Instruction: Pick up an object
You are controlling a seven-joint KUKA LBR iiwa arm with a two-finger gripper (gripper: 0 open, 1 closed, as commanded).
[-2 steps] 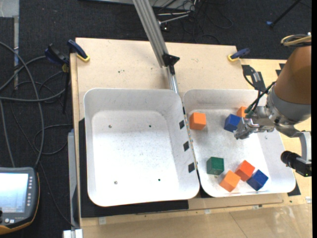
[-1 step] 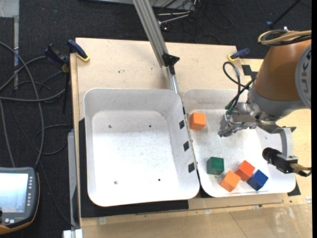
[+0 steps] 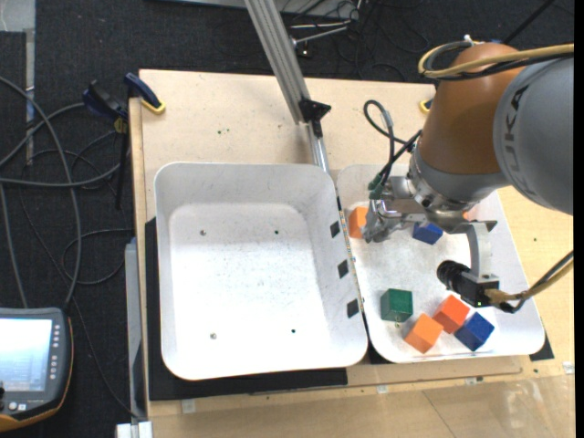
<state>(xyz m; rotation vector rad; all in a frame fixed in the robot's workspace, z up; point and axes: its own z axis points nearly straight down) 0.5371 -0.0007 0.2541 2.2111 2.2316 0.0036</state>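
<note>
Orange block [image 3: 358, 219] sits just beside the gripper [image 3: 377, 229], likely our target. We cannot tell the fingers' state.

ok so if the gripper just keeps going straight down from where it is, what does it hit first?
Most likely the orange block beside the right bin's left wall: the gripper hangs right next to it, pointing down. From this slanted view depth is unclear, so it could miss the block and land on the bin floor.

Light is bright and even from above; the white bins [image 3: 246, 272] look slightly overexposed, shadows are soft, focus is sharp.
</note>
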